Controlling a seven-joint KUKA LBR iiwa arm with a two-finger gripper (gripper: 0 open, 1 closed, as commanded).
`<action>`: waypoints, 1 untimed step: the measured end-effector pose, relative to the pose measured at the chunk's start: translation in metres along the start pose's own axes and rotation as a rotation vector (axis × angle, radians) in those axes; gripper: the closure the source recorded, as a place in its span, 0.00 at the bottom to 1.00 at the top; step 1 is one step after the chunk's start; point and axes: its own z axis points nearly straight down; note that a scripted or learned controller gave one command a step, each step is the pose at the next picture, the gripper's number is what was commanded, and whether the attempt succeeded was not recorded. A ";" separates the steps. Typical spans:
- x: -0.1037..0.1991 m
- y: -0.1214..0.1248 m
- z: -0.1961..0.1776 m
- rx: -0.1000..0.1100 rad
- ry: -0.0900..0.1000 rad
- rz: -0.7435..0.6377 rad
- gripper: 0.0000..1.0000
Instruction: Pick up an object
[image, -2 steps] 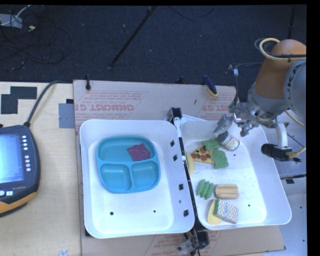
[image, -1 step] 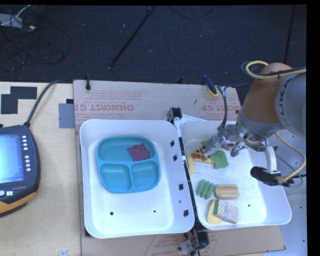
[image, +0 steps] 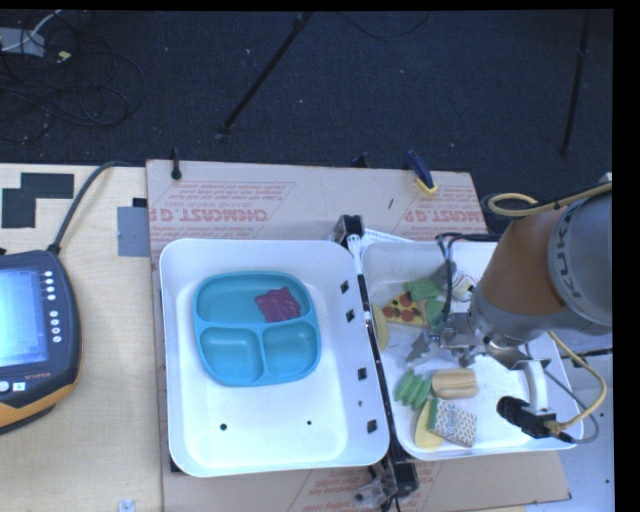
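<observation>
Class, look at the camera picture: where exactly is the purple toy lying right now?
The purple toy lies in the left bin, inside the upper compartment of the blue divided plate, toward that plate's right side.

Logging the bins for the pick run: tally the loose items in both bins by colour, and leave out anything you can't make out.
Purple: 1, the purple piece on the blue tray
Green: 2, the upper green piece and the lower green piece
Tan: 1, the bread roll
Yellow with red spots: 1, the pizza slice
Patterned: 1, the speckled square
Total: 6
</observation>
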 end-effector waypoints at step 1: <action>0.015 0.078 -0.064 -0.012 -0.003 -0.003 0.00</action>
